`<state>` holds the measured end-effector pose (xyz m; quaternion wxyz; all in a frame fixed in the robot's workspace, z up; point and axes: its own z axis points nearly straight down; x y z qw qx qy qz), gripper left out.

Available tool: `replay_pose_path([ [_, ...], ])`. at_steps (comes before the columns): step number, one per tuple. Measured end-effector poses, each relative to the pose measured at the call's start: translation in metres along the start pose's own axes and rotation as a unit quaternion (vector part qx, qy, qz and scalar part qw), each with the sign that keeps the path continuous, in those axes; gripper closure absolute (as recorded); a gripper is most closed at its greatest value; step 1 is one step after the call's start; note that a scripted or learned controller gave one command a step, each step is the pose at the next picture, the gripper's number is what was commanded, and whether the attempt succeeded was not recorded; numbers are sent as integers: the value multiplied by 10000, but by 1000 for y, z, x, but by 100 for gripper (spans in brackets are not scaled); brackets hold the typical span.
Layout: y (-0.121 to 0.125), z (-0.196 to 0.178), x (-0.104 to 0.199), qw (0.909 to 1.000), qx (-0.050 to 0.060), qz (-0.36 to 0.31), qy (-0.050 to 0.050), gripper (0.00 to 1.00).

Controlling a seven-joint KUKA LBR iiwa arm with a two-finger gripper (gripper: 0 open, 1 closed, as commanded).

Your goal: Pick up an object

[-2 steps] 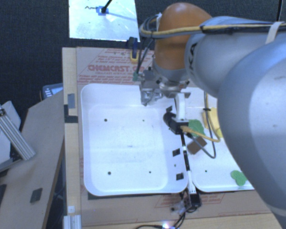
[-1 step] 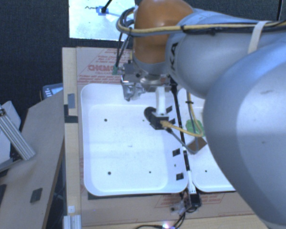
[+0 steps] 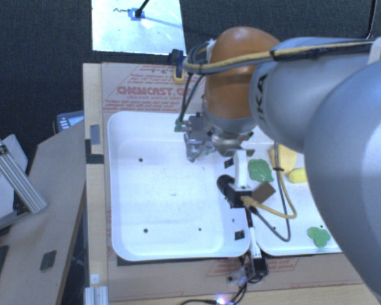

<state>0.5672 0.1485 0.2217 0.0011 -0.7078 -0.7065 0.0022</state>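
White plastic forms two shallow bins set side by side on a tabletop [image 3: 70,170] covered by printed cardboard, seen from above at a slant. A grey arm [image 3: 330,107] with an orange band [image 3: 241,68] above its wrist reaches in from the right and covers much of the right bin [image 3: 286,246]. Its gripper [image 3: 195,146] hangs low over the upper right part of the left bin [image 3: 133,189], close to the wall the two bins share. Nothing can be seen between its tips, and whether they are apart or together cannot be told, since the wrist body hides them from this angle. The bare floor of the left bin carries only a few small dark marks under and around the gripper. The things to pick lie in the right bin: a green piece [image 3: 260,169] just beside the dividing wall, a yellow block [image 3: 296,175] a little further right and partly hidden by the arm, and a smaller green piece [image 3: 319,236] near the front edge. A yellow cable [image 3: 276,211] and a black fitting drape across the divider, probably rig wiring. Judging by this, the arm sits on the side well apart from every candidate, so a grasp would most likely call for moving across the divider first.
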Motion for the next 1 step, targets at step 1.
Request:
replay_pose_path([
  [1,-58,71,8,10000,24,-12,4,100],
])
